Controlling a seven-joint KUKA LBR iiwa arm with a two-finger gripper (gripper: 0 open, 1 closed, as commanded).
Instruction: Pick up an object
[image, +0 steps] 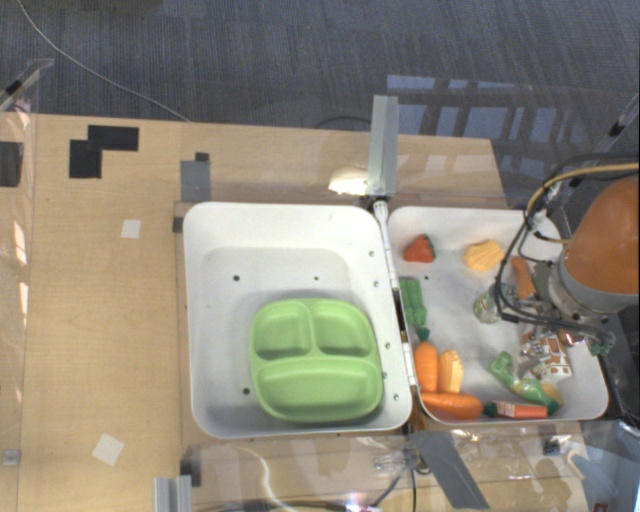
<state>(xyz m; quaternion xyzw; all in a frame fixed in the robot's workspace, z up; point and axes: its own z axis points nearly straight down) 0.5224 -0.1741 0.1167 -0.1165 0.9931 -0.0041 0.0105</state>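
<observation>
bins: 2 | left bin (200, 300): 1 green tray (316, 360) | right bin (450, 225): 2 carrots (427, 365), 1 strawberry (418, 249) | end effector (535, 325): centre-right, grip state cannot tell

I see a light wooden bench (90, 330) carrying two shallow white bins side by side, touching along their inner edges. The left bin (210, 250) sits near the bench's middle, the right bin (450, 225) just beside it toward the arm's side. A grey metal post (383, 145) stands upright at the far end of the seam between them. Black square markers (100, 148) lie flat on the far left of the bench, with a small grey block (196, 180) near the left bin's far corner. Two pale square patches (131, 229) are on the bare wood left of the bins, well apart.
</observation>
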